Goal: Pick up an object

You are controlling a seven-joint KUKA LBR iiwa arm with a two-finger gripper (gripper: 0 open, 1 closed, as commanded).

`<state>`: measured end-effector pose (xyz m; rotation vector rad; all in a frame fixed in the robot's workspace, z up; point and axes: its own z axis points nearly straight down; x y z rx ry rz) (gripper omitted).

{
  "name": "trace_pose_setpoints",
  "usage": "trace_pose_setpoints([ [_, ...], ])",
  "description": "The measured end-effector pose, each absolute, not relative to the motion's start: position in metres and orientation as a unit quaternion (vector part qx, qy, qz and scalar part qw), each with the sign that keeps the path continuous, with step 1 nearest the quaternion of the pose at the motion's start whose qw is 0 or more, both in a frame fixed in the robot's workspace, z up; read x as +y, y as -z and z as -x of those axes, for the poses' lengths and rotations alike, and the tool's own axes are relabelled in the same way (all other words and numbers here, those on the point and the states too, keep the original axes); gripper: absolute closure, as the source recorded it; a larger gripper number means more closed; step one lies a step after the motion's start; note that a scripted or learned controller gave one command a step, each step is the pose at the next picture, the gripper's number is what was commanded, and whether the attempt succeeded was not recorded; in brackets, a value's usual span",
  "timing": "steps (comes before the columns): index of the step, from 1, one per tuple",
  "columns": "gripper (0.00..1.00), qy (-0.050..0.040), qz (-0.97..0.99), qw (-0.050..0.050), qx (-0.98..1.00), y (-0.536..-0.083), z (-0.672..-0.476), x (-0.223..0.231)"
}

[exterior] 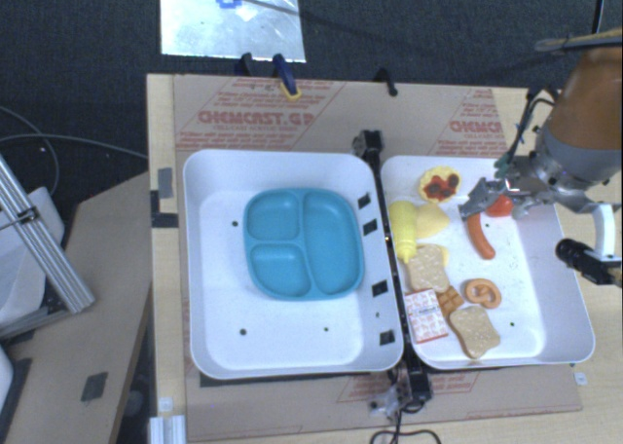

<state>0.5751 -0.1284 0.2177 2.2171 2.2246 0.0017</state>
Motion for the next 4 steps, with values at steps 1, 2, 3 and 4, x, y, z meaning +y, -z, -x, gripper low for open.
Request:
trace_pose_setpoints([
  [1, 0.0, -0.0003, -0.707, 0.0, 0.707, -0.097, -0.636, -0.094],
  [2, 1.0, -0.0019, -0.706, 0.002, 0.708, -0.108, -0.638, -0.094],
  [3, 1.0, -0.0025, -0.705, 0.003, 0.709, -0.087, -0.642, -0.082],
  [4, 1.0, -0.0053, -0.706, 0.009, 0.708, -0.227, -0.673, -0.116],
])
